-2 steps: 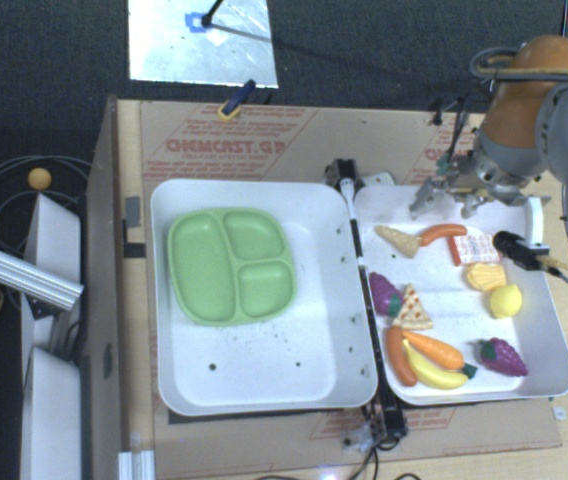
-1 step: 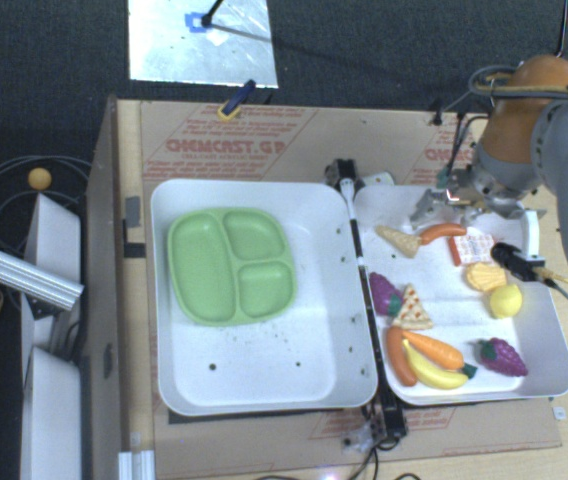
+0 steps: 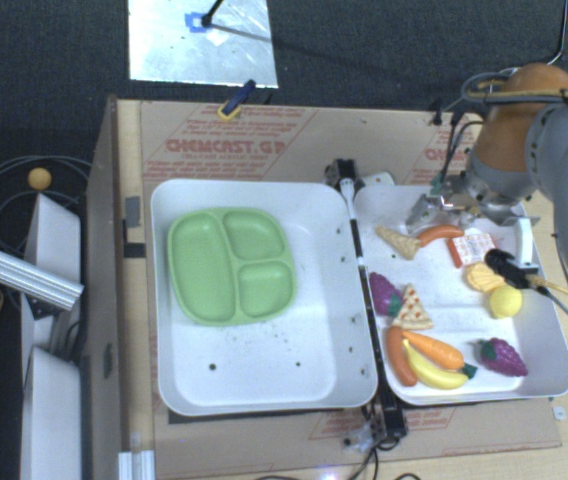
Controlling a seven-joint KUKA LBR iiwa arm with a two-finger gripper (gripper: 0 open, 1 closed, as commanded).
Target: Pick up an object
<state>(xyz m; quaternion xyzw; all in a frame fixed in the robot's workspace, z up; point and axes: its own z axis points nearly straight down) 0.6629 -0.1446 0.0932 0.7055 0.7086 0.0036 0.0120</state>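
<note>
gripper (image 3: 432, 211) above right bin (image 3: 554, 353) — toy food (image 3: 434, 350)

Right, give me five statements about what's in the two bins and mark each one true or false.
1. The green tray sits in the left bin. True.
2. The green tray's compartments hold toy food. False: they hold nothing.
3. The banana lies at the near end of the right bin, beside a carrot. True.
4. The gripper is over the left bin. False: it is over the right bin's far end.
5. The purple grapes sit in the right bin. True.
</note>
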